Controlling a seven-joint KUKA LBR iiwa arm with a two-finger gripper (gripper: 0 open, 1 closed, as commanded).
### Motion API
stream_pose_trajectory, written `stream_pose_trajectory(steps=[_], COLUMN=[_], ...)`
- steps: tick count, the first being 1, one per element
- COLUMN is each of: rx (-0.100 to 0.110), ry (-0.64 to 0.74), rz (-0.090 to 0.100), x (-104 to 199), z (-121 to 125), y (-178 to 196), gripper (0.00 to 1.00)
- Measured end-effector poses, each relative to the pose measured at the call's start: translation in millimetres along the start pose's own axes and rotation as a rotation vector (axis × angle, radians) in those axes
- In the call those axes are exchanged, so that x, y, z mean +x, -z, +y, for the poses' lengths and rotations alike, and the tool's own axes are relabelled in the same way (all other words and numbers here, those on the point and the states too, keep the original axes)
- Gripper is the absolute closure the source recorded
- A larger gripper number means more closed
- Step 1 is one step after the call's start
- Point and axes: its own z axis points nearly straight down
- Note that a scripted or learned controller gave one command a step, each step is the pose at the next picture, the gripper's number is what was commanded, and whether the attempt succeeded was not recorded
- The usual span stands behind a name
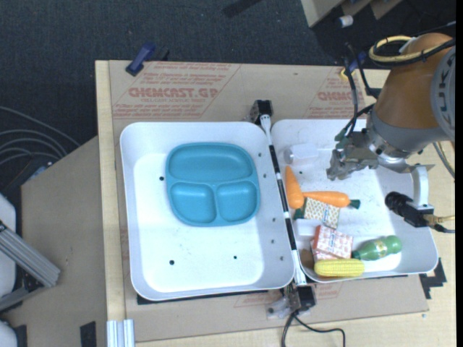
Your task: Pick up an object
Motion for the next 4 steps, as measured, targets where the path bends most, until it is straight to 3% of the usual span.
stream_pose_trajectory(steps=[1, 2, 3, 4], rx=[-0.003, -0.002, 0.000, 0.001], ry=[0.000, 0.002, 0.000, 0.001], rz=[-0.002, 0.000, -0.001, 0.001], x=[-41, 24, 7, 15], z=[-35, 10, 2, -8], y=[46, 56, 56, 60], gripper=[1.00, 1.00, 1.00, 1.00])
